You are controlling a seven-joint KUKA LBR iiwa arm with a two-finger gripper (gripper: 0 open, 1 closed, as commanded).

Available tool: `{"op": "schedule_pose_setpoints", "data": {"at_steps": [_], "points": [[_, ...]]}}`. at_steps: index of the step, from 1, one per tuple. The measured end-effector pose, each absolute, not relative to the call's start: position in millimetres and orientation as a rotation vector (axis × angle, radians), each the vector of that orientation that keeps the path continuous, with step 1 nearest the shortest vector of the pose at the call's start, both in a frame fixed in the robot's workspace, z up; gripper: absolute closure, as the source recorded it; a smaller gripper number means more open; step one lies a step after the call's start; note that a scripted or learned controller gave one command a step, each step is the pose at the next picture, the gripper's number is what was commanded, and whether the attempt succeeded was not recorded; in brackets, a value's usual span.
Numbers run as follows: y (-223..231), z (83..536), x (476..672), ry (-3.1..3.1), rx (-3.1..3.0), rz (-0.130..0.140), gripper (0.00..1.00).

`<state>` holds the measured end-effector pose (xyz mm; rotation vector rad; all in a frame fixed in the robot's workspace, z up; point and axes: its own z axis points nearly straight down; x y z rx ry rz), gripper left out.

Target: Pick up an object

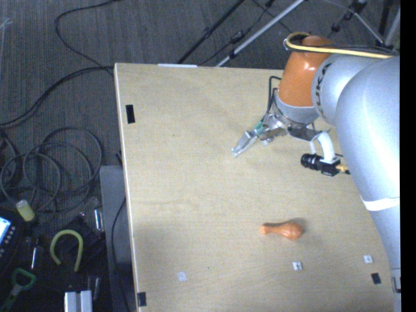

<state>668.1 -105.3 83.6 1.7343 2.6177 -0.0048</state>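
**Gripper above bare board, orange object apart**

The gripper [242, 145] sat over the upper middle of the tan board [195, 194], pointing left and slightly down in the camera view. Whether it was released or clenched could not be told (the tip was small and blurred). Nothing was visible at its tip.

The arm [364, 129] came in from the right, grey and bulky, with the orange band [302, 77] above the wrist. A small black part [318, 163] stuck out under the wrist, beside a white bracket.

The orange object [283, 229], pear-like with a narrow neck pointing left, lay on the board toward the lower right. It was well apart from the gripper, below it and a little to the right, lying flat, touching nothing else.

The board carried a black mark [130, 114] near its upper left edge and a few small pale squares [297, 265] near its lower edge.

Off the board to the left, on the dark floor: looped black cables [52, 168], a green hook-shaped thing [65, 246] (exact type unclear). Tripod legs [273, 18] crossed the floor at the top.
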Motion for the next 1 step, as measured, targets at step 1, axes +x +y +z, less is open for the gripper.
{"op": "schedule_pose_setpoints", "data": {"at_steps": [1], "points": [[-104.8, 93.0, 668.4, 2.617, 1.732, -0.007, 1.0]]}}
